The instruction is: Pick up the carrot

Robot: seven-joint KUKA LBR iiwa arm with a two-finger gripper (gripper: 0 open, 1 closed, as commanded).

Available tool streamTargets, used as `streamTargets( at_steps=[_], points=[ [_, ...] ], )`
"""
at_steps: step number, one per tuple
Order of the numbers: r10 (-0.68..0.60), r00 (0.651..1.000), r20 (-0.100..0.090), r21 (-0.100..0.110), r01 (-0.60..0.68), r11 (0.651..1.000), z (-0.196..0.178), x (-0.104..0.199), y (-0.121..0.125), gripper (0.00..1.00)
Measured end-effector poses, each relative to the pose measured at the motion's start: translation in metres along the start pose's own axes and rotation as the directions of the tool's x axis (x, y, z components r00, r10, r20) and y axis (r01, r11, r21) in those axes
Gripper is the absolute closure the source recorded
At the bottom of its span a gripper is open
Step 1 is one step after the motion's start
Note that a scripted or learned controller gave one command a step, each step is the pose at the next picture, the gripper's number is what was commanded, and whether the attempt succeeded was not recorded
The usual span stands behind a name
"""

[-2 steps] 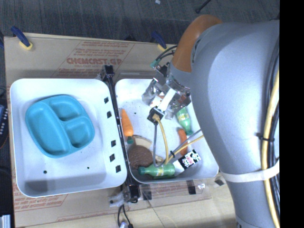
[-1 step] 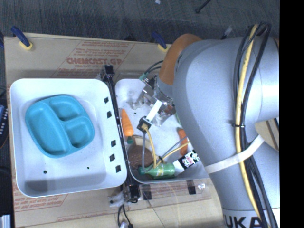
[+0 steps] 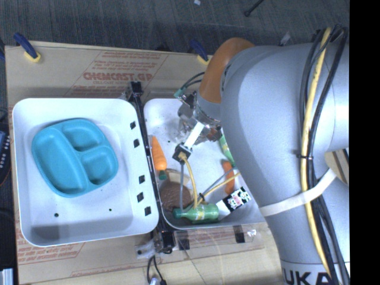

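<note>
1. Far left, the left bin [image 3: 24, 177] sits on the cardboard-covered bench [image 3: 107, 70]. Lying in it is a blue divided tray [image 3: 74, 156], three compartments, tilted a little, filling the upper half of the bin floor. The rest of that floor is bare white with a few small dark dots.

2. On to the seam between the bins: a row of black clips [image 3: 141, 162] runs down the shared wall.

3. Now the right bin [image 3: 155, 108], and it's crowded. The carrot [image 3: 158, 154] lies just inside its left wall, orange, pointing roughly up and down, its lower end near a brown round object [image 3: 173, 195].

4. At the bottom of that bin there's a green bottle [image 3: 199, 214] on its side, touching the brown object's lower edge, and just to its right a small black-and-white patterned item [image 3: 237, 199].

5. A yellow cable [image 3: 191, 183] loops down across the bin's middle from the arm's tool.

6. Another orange piece [image 3: 228, 174] lies further right, partly under the arm, with something green [image 3: 225, 150] just above it.

7. The gripper [image 3: 199, 126] is down in the upper part of the right bin, to the right of the carrot and apart from it. Whether its fingers are apart or together, I cannot tell from here.

8. The big grey arm [image 3: 279, 135] with its orange band [image 3: 219, 70] covers the bin's right side.
</note>
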State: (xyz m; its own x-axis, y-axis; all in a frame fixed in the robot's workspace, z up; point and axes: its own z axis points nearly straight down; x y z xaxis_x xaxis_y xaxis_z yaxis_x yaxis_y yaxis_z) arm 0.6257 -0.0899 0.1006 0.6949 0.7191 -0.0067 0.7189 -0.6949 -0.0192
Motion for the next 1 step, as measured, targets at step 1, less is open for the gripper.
streamTargets(
  at_steps=[1],
  points=[
    [-0.001, 1.0, 0.001, 0.002, 0.001, 1.0, 0.0004, 0.0002, -0.0005, 0.0]
  ],
)
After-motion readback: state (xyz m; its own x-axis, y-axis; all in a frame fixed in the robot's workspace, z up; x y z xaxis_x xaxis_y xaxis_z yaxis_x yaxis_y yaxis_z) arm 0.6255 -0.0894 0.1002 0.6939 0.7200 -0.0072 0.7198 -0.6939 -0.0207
